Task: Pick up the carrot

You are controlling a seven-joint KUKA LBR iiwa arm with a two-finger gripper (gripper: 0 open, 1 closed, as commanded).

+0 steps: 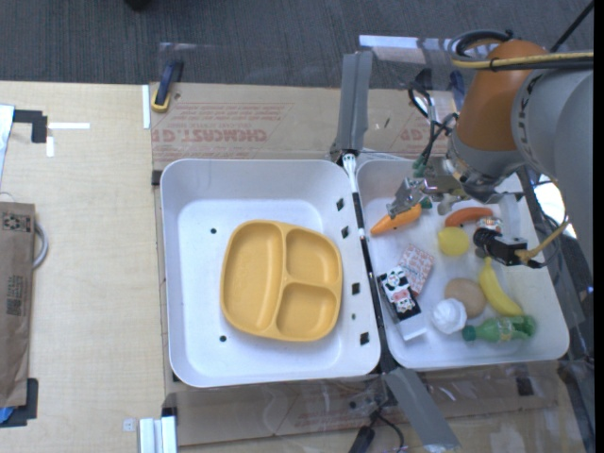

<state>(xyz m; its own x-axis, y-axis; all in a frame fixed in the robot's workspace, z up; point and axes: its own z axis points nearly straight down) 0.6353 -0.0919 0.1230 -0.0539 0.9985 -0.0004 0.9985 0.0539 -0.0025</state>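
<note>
Tool (pixel 409 199) grips carrot (pixel 396 220) over right bin (pixel 557 343) | left bin (pixel 179 281): yellow divided plate (pixel 280 279)

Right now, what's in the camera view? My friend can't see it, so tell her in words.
The gripper sits right above the carrot in the right bin, among other toy foods. A yellow plate lies in the left bin.

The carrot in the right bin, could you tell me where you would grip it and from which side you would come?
I would probably grip the carrot across its thick middle, coming straight down from above. It lies flat on the right bin floor, long axis slanting from lower left to upper right, so the fingers should close across that axis. The bin's left wall is close, leaving little room for a sideways approach. The gripper already sits at its upper end.
</note>
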